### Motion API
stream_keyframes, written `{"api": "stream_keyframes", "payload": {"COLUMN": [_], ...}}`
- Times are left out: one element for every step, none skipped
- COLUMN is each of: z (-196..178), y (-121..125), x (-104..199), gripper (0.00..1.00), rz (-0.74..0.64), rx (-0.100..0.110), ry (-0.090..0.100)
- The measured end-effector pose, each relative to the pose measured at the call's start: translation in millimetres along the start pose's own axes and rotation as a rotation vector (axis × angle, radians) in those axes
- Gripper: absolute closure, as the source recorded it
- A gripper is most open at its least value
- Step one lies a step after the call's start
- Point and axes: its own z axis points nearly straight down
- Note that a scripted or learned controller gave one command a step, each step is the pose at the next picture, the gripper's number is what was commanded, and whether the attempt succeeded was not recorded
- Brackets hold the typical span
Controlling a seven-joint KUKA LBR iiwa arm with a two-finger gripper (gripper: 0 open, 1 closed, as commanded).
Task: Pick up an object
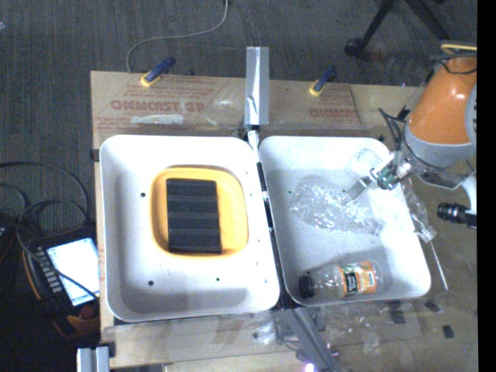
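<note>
From my seat the table (116,91) carries two white bins side by side, and the arm (443,115), grey with its orange band, reaches in over the right bin's far right corner. The left bin (124,285) holds a yellow tray-like piece (236,208) with a black ribbed block (192,215) sitting in it, well apart from the arm. The right bin (403,273) holds a crumpled sheet of clear plastic (329,208) near its middle and a plastic bottle (345,279) with an orange label lying on its side along the near wall. A second clear item (363,161) seems to sit just beside the gripper (384,178), but it is too glassy for me to name.

The gripper hangs low at the right bin's upper right, pointing toward the crumpled plastic, its tip close to that sheet's edge. The tip is small and blurred against the white, so I cannot tell how it is set, nor whether anything sits in it.

I judge the pick as not yet done: every object I can make out lies in a bin. Closing on something, most likely the clear plastic nearest the tip, and lifting it clear are both left.
</note>
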Motion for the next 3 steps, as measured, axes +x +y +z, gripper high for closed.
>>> {"api": "stream_keyframes", "payload": {"z": [19,58,62], "y": [-23,61,55], "x": [27,47,72], "gripper": [0.00,0.00,0.00], "rz": [0.063,-0.026,-0.025], "rx": [0.000,-0.007,-0.017], "ry": [0.003,-0.005,-0.016]}}
